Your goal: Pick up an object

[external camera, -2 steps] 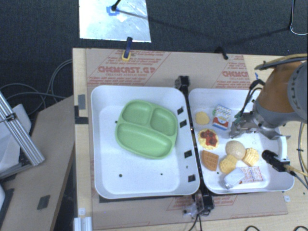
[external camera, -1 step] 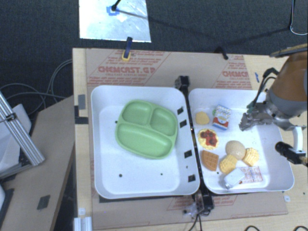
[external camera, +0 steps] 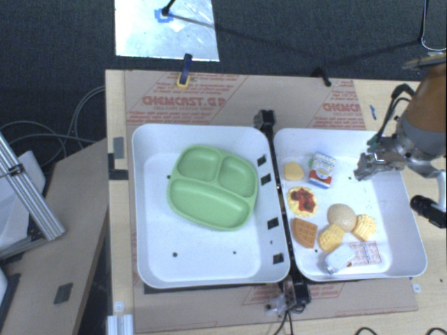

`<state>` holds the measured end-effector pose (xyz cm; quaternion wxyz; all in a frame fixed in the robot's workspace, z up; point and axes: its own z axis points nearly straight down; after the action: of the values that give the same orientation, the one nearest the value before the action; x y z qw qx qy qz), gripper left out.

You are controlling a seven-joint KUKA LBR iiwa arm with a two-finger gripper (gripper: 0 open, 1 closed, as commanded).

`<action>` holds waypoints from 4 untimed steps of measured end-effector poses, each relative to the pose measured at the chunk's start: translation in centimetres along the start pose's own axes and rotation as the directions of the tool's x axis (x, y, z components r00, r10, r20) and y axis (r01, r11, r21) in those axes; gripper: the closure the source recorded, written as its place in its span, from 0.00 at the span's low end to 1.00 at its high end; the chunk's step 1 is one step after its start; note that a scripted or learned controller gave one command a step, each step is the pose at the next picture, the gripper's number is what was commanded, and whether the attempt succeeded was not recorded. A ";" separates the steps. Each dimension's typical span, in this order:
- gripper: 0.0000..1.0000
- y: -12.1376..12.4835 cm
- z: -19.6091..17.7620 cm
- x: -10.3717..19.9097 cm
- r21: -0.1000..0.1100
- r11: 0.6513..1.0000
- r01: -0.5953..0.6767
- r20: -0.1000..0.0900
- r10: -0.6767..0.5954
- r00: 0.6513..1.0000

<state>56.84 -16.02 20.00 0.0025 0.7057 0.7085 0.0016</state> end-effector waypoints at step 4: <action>1.00 8.4 -1.7 15.4 0.002 1.000 0.006 -0.004 -0.006 1.000</action>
<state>65.17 -0.63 21.76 0.0006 0.7036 0.7106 0.0022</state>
